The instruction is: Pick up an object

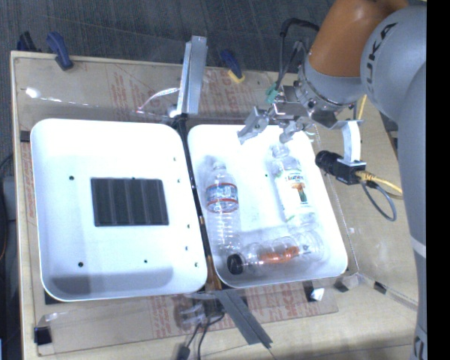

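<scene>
Nearest the camera, along the near wall of the right-hand bin (pixel 337 246), a clear plastic bottle with a dark cap and reddish contents (pixel 274 253) lies on its side, its long axis running roughly across the view, cap toward the left. Above it two more clear bottles lie lengthwise, running from the far end of the bin toward the near one. The bottle with the blue-and-red label (pixel 223 201) sits close to the divider between the bins. The bottle with the white label (pixel 292 186) lies nearer the bin's right wall, its neck at the far end.

The gripper (pixel 274 124) hangs over the far end of the right-hand bin, its two metal fingers spread fairly wide with nothing between them. It appears to be above the bottles, not touching any, though height is hard to judge at this slant.

The relation that counts: the white-labelled bottle is the closest candidate, its neck just beside and slightly nearward of the right finger, its body stretching away toward the camera. As I judge it, the jaws would need to shift nearward along that axis and close across the bottle's width, not along its length.

The left-hand bin (pixel 52 201) holds only a dark ribbed rectangular panel (pixel 130 201) in its floor.
</scene>
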Controlling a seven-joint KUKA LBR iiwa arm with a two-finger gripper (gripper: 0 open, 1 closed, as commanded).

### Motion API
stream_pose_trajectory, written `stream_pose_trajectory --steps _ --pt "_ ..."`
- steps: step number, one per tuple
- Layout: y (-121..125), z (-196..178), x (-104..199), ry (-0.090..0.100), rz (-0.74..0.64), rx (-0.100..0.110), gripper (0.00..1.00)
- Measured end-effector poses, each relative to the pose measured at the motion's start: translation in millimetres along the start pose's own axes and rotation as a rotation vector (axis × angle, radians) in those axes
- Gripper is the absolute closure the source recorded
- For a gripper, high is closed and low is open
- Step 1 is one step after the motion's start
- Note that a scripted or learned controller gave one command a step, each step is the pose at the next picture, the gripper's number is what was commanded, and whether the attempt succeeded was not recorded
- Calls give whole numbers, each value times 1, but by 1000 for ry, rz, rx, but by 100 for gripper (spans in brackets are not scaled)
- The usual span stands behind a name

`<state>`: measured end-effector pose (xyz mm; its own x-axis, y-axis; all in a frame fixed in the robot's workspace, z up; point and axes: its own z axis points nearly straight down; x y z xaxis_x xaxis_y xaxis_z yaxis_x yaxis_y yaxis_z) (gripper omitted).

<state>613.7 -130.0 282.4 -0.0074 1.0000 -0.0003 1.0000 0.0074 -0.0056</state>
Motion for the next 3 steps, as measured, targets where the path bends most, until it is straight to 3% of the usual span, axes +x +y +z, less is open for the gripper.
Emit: stream_pose_trajectory --steps 1,2,3 --pt "4 114 -11 0 110 2 0" --pt "-53 86 -39 1 54 -2 0" --pt "-32 162 -29 -9 -48 -35 0"
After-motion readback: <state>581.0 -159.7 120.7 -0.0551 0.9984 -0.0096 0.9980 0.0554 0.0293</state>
